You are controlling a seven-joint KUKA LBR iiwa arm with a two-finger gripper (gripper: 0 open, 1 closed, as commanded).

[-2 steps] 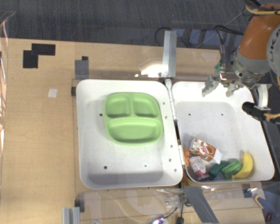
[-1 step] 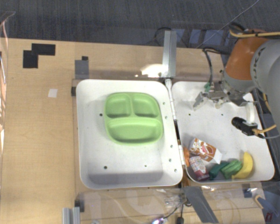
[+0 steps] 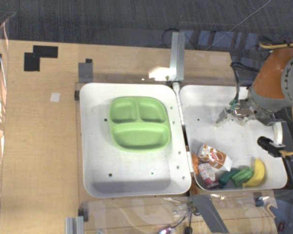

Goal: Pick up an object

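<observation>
Two shallow white plastic bins sit side by side on a wooden bench. The left bin (image 3: pixel 95 130) holds a green three-compartment plastic tray (image 3: pixel 139 122). In the right bin's (image 3: pixel 205 101) near corner lie a red-and-white snack packet (image 3: pixel 211 158), a green toy vegetable (image 3: pixel 238 175) and a yellow toy banana (image 3: pixel 257 172). The grey arm's gripper (image 3: pixel 237 115) hovers at the far side with fingers spread wide, holding nothing, well apart from the objects. Judging from this, picking has not begun.

Left bin (image 3: pixel 88 130): divided tray (image 3: pixel 139 122) lies in its middle.
Right bin (image 3: pixel 205 99): snack packet (image 3: pixel 211 161), what may be a toy vegetable (image 3: pixel 237 175), then banana (image 3: pixel 256 173) along its near edge.
My gripper (image 3: pixel 238 113): over the right bin's far part.
</observation>
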